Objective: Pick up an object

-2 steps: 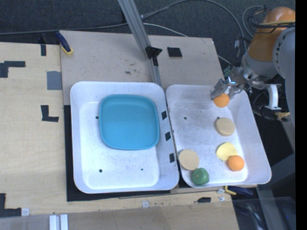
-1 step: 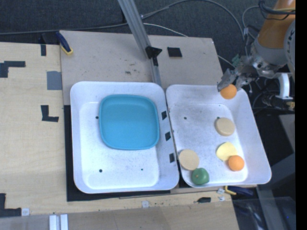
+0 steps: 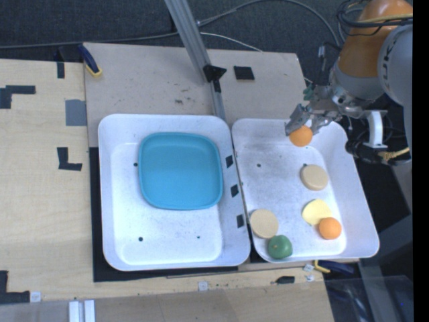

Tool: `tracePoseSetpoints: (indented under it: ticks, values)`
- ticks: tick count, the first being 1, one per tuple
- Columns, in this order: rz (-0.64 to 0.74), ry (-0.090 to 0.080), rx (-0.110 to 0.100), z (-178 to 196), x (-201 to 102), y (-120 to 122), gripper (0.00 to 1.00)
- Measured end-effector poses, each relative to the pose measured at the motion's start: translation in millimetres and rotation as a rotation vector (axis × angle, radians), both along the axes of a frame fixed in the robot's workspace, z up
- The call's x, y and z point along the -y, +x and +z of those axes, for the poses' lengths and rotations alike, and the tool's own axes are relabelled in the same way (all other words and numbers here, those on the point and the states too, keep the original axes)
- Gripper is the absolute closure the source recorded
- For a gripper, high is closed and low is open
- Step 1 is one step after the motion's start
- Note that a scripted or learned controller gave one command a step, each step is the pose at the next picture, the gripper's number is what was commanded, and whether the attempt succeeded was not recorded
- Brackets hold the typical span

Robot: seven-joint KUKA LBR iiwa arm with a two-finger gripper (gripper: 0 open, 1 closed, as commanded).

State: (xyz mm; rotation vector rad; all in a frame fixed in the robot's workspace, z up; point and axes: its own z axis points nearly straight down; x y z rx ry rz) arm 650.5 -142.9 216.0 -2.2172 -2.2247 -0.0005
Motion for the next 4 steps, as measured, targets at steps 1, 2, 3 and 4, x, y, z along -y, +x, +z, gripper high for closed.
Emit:
tracePoseSetpoints:
  ticks: [1, 2, 3, 4]
  values:
    - [0.001, 0.000, 0.001, 11, -49, -13, 1.00]
    - [0.001, 0.000, 0.000, 19, -104, -34, 1.00]
    - [0.002, 0.000, -0.001, 15, -163, -55, 1.00]
    - [0.001, 0.000, -0.001, 4, -215, -72, 1.00]
